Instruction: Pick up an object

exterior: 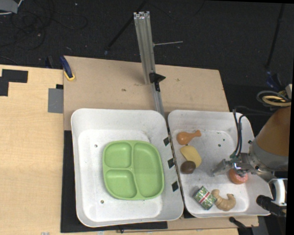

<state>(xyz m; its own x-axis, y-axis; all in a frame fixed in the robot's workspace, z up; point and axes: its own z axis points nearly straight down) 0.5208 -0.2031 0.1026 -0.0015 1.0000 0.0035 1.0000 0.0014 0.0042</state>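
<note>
The right bin holds several small objects. An orange drumstick-shaped toy lies near its far left. Just below that sit a yellow piece and a dark brown ball. A green can and a tan peanut-shaped piece rest along the near edge. A pink and red round object lies at the right side. My gripper is low in the right bin, right beside and partly over this pink object, touching or nearly touching it.
A green divided plate lies in the left bin. A metal post rises behind the bins. My arm's orange band hangs over the right bin's right rim.
</note>
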